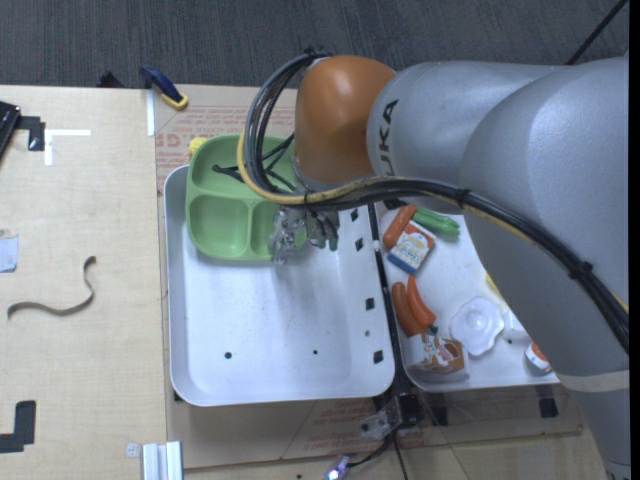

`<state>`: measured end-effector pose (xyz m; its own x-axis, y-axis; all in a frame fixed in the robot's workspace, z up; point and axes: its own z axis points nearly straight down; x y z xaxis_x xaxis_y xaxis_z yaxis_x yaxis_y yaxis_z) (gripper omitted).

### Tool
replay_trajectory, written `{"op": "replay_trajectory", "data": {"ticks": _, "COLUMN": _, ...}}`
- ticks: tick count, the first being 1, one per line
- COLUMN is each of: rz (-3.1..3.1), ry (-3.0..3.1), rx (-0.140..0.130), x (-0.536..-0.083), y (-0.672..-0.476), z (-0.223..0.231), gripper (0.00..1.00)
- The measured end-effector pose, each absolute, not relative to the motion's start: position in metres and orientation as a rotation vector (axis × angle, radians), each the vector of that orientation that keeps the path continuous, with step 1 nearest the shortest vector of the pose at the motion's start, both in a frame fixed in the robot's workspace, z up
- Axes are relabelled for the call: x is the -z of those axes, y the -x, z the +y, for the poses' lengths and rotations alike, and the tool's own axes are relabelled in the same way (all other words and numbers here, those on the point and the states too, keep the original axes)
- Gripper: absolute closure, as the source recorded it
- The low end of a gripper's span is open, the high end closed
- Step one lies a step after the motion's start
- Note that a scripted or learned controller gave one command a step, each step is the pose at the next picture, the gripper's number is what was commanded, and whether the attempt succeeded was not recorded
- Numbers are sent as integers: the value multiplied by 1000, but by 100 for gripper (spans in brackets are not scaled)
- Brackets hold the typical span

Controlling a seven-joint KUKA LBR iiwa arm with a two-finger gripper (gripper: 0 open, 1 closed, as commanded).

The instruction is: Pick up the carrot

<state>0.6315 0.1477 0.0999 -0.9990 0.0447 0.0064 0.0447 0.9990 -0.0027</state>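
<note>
Orange carrot (412,306) apparently in right bin (500,363).

The grey arm (520,168) reaches in from the right and fills the upper right of the camera view, ending at its orange band (335,118). Black cables loop round that band (on its left side). Below it, the hand (298,232) points downward.

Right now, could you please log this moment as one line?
arm: over left bin | gripper: beside green tray | carrot: right bin, ungrasped
</note>
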Motion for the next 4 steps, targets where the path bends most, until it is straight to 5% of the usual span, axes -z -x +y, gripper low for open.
{"op": "replay_trajectory", "data": {"ticks": 1, "rz": -3145, "ry": -240, "rx": 2, "x": -98, "y": -588, "z": 105, "gripper": 100}}
{"op": "replay_trajectory", "data": {"ticks": 2, "rz": -3054, "ry": -748, "rx": 3, "x": -110, "y": -623, "z": 140, "gripper": 100}}
{"op": "replay_trajectory", "data": {"ticks": 3, "rz": -3047, "ry": -746, "rx": 1, "x": -108, "y": -621, "z": 139, "gripper": 0}}
{"op": "replay_trajectory", "data": {"ticks": 4, "rz": -3100, "ry": -605, "rx": -3, "x": -100, "y": -599, "z": 153, "gripper": 0}}
